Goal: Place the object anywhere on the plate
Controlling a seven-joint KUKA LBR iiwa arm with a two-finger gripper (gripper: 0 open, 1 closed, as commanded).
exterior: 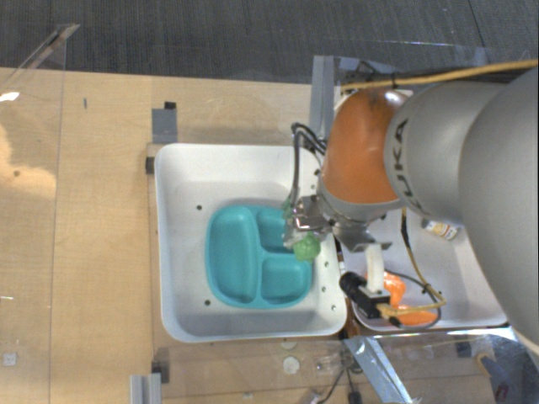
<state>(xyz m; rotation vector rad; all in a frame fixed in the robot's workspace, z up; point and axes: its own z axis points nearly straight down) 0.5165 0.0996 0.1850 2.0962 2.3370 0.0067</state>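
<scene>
The end effector [301, 230] grips a small green object [306, 247] over the teal plate's [244, 263] right edge, fingers mostly arm-hidden

You look down from above the counter [84, 225] at a slant, close enough that the left bin [181, 225] sits mid-frame. The arm [455, 133] enters from your right, looming large and covering much of the right bin [472, 297].

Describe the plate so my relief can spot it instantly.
Find the left white bin of the two on the bench. The plate lies flat near its centre: a teal, rounded-square dish split into three compartments. Nothing else there is teal; the small green object sits at its right edge under the tool.
</scene>
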